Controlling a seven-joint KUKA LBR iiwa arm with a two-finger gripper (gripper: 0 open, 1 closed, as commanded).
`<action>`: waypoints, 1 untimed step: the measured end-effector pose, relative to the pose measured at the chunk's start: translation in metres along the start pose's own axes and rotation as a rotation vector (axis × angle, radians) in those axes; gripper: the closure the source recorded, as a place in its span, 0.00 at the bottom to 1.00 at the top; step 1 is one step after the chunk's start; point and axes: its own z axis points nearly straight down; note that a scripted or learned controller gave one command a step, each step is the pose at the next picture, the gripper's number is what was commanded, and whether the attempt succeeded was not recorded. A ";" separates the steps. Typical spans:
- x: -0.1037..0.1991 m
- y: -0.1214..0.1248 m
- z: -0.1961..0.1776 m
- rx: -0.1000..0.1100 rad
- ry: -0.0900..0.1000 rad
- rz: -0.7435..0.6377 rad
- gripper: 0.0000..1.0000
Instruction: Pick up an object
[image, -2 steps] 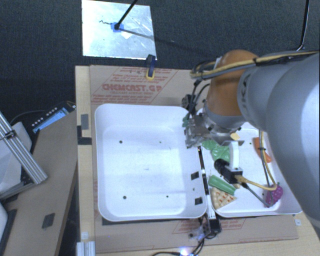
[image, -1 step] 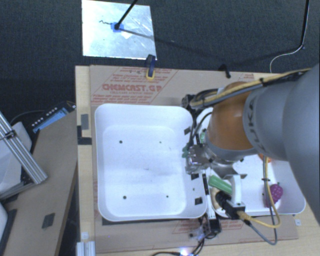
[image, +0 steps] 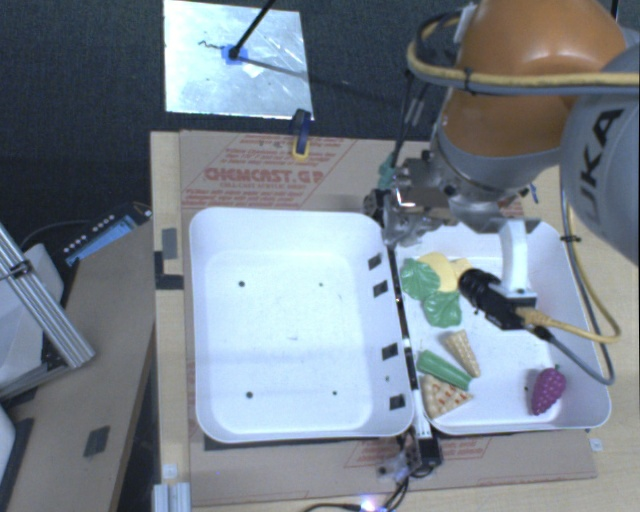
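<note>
You cannot tell the state of the gripper (image: 408, 232) hovering at the right bin's (image: 580, 300) near-left corner, just above the green leaf (image: 430, 290), which looks light, thin and floppy, so pinch its raised edge.

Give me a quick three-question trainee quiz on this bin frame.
1. True or false: the purple toy grape bunch lies in the left white bin.
2. The green leafy toy touches: A) the yellow toy B) the grapes C) the blue-yellow clamp
3. Fill in: the grey arm's gripper hovers near the right white bin's ____ left corner.

Key: 1 false; 2 A; 3 far
</note>
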 end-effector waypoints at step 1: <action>-0.020 0.074 -0.027 0.011 -0.007 0.009 1.00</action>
